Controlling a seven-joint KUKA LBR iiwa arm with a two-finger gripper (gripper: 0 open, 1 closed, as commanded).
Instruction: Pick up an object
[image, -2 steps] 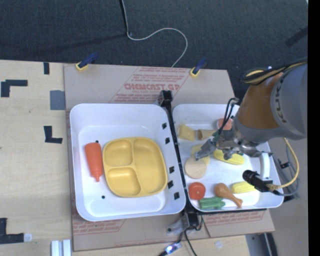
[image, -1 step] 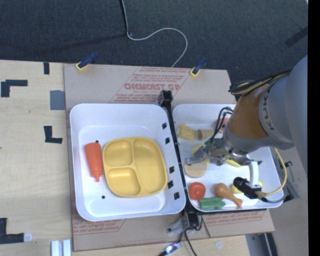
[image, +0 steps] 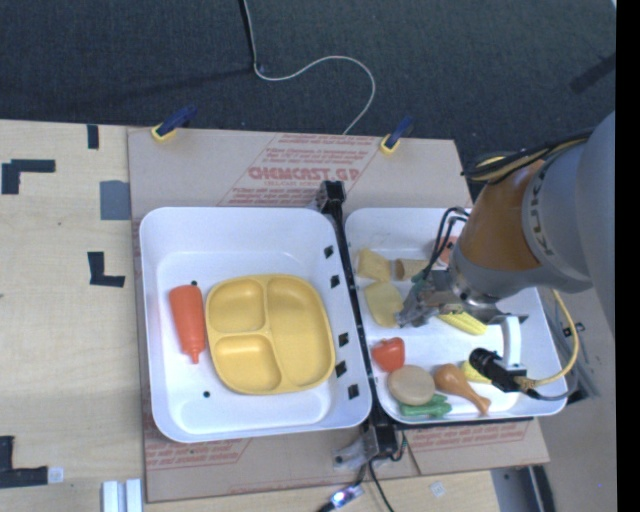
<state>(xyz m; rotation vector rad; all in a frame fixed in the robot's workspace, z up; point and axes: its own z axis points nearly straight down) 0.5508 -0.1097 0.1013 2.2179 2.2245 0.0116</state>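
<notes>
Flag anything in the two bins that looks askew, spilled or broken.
Nothing stands out. The orange carrot lies beside the yellow tray in the left bin; the toy foods sit loose inside the right bin.

You've got a light wooden bench (image: 60, 350) here with a brown cardboard sheet (image: 300, 170) laid flat on it (red printed lettering near the far edge), and a yellow-and-blue clamp (image: 172, 124) at its far left corner plus a matching second clamp (image: 396, 132) at the far right one. Sitting directly on that cardboard are the two shallow white bins, left bin (image: 170, 240) and right bin (image: 545, 400), side by side and touching along a black seam. You'll also spot some black tape marks (image: 28, 175) stuck on the bare wood to the left.
</notes>
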